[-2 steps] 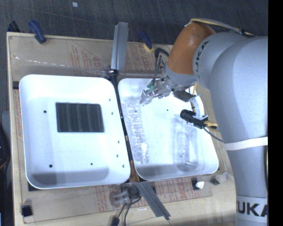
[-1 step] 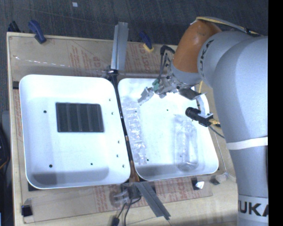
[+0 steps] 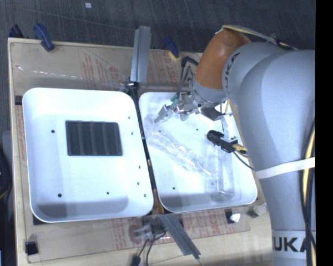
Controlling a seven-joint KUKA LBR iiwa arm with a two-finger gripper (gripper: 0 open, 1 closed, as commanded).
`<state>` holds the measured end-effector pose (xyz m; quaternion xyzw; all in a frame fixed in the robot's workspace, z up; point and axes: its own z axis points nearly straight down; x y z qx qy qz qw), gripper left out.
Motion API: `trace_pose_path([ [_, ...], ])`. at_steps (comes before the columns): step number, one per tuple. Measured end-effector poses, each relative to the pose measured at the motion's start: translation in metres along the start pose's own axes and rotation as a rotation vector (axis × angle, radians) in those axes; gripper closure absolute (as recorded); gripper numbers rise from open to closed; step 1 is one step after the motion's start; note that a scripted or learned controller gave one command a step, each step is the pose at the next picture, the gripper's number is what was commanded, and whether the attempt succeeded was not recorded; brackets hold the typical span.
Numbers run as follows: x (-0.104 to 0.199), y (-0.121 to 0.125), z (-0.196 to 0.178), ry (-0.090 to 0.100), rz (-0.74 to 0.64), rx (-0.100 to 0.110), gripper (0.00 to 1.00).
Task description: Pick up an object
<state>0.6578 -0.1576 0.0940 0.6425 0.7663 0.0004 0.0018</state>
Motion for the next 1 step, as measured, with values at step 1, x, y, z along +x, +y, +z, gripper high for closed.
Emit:
trace_pose_path([
  [1, 0.0164, -0.0263, 0.0023, 0.003, 0.036, 0.006, 0.0],
])
